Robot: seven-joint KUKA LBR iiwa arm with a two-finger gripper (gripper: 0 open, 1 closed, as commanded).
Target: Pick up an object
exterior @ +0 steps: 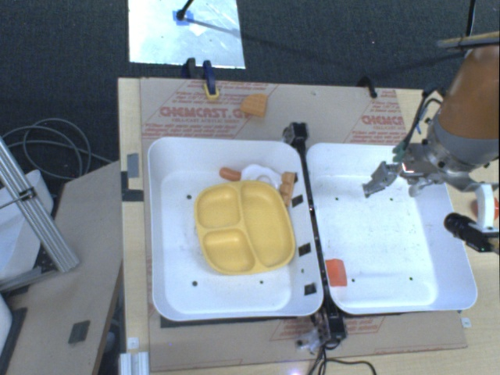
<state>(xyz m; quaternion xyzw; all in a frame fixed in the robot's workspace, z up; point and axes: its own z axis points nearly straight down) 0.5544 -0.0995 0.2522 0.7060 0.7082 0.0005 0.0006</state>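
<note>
So, gripper (380,180) hangs over the right bin (437,287), near its upper-left part; can't tell how it's set or whether anything is in it, too small and blurry from here. Grey arm (461,143) with its orange band comes in from 3 o'clock.

Nearest candidate to grab: small orange-red block (335,271), down at 7 o'clock from the gripper, in the same bin, close to the left wall by the divider. Looks light and stiff, a compact piece, probably easy to pinch across its short sides. The wall is just beside it, so I'd judge one finger may have little room on that side.

Left bin (168,209), out at 9 o'clock: yellow divided tray (242,229) in the middle, flat and wide. Likely light plastic, rigid, slick; only the rim gives a hold, awkward for two fingers. At 12 o'clock of the tray sits a small orange sausage-like piece (230,173), a white object (258,173) partly tucked behind the tray, and a tan piece (287,184) at 1 o'clock, all small and near each other, so crowded picking.

Outside the bins, a tan block (254,105) lies on the cardboard (180,112) at 11 o'clock from the gripper.
</note>
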